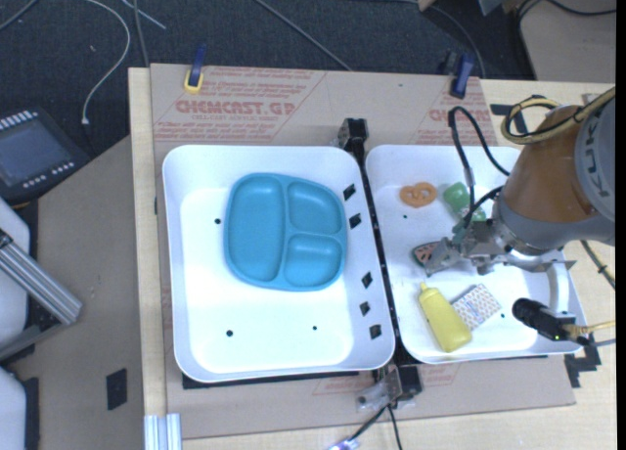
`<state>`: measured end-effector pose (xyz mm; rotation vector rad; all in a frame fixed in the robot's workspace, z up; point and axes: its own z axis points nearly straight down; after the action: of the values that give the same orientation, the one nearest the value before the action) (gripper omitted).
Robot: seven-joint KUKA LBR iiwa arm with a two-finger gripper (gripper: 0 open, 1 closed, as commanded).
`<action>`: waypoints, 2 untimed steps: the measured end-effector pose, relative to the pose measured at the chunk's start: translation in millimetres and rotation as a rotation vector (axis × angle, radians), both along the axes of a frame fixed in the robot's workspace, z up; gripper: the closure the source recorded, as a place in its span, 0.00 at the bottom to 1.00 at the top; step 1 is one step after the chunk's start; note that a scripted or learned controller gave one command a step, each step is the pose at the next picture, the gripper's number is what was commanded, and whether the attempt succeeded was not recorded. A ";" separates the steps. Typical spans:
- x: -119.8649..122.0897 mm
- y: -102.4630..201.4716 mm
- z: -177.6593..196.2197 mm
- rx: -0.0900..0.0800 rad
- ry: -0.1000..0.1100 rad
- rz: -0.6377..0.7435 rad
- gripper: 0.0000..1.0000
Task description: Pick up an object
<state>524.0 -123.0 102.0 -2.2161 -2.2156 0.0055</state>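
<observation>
My gripper [433, 254] is low in the right bin [509, 345], near its middle, with the arm coming in from the right. A small dark brownish thing [423, 255] lies right at the gripper's tip; whether it is held I cannot tell. A yellow bottle [443, 318] lies just below the gripper, next to a checkered packet [476, 306]. An orange pretzel-shaped piece [419, 195] and a green object [456, 196] sit further back in the same bin.
The left bin [196, 340] holds a blue divided plate [285, 231] towards its back. The wall between the two bins [377, 262] runs just left of the gripper. Cables lie on the floor beyond the bench.
</observation>
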 end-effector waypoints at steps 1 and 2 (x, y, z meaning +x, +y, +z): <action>2.0 -0.2 14.9 -0.001 -0.008 -0.001 1.00; -3.7 -6.2 62.5 -0.004 -0.012 -0.001 1.00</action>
<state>520.3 -129.2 164.5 -2.2246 -2.2223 -0.0032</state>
